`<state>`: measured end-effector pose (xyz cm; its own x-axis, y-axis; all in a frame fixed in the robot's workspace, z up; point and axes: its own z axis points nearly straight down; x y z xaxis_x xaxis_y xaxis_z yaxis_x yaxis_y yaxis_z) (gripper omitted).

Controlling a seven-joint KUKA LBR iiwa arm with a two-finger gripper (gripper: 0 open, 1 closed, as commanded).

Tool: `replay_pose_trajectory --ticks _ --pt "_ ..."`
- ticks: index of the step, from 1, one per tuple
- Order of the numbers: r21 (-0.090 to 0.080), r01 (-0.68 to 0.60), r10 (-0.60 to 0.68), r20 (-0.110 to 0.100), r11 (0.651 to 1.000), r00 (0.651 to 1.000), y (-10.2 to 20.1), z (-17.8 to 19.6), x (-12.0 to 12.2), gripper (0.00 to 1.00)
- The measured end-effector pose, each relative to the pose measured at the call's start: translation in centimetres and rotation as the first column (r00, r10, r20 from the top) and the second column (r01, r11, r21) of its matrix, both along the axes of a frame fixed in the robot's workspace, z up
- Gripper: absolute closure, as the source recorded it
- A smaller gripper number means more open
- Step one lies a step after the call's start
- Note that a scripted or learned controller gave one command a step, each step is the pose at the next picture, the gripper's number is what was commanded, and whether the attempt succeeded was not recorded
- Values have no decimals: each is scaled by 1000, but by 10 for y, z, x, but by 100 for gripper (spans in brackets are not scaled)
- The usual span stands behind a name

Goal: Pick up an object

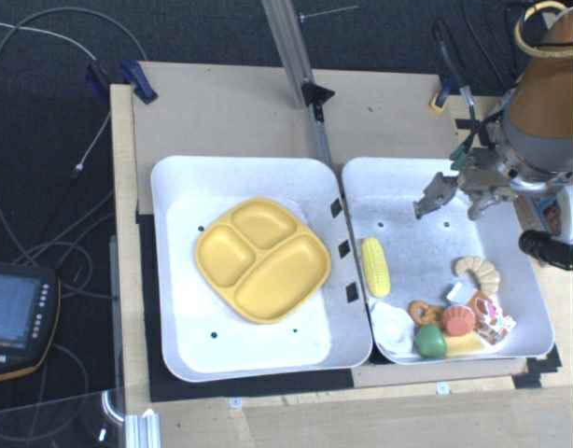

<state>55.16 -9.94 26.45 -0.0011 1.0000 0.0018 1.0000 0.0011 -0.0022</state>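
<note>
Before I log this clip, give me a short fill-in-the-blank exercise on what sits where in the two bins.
1. The yellow divided plate lies in the ____ bin as the camera sees it.
2. The corn cob lies in the right bin near its ____ edge.
3. The tool hangs with open fingers over the right bin's ____ half, holding nothing.
4. The plate has ____ compartments.

Missing words: left; left; far; three
</note>
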Motion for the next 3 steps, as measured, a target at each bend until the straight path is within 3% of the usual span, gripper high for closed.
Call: replay_pose_trajectory --ticks 1,3 --pt "0 0 0 0 1000 1000 0 0 0 0" --pt "0 2 -2 -5 1000 1000 -10 -109 -1 0"
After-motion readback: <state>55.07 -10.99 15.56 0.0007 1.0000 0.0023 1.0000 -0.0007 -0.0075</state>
